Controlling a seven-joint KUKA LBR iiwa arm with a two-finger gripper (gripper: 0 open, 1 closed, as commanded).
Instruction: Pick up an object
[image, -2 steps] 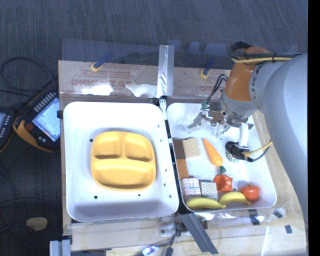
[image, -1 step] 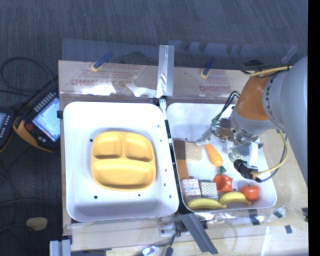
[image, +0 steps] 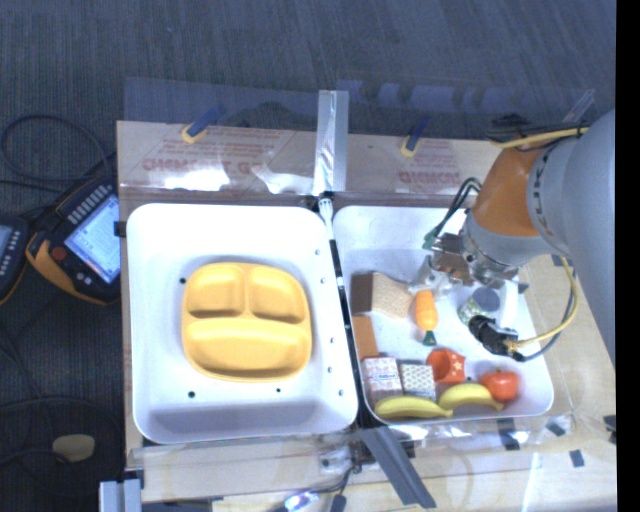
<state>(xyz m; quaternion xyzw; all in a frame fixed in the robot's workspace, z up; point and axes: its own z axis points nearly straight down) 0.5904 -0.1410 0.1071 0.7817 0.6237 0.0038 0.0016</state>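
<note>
Your arm (image: 585, 200) came in from the right side of the camera view, its broad grey body filling the upper right and tapering down toward the wrist. The orange band (image: 505, 195) sat just above the wrist, facing up and to the left. Below it, the wrist block was grey and metallic, angled downward and leftward. Your gripper (image: 440, 270) pointed down to the lower left, low over the right side of the bench. A yellow cable (image: 560, 320) looped from the wrist around the lower right of the arm, and a black cable arced over the orange band. You could not make out from this view how the gripper's tip was set.
</note>
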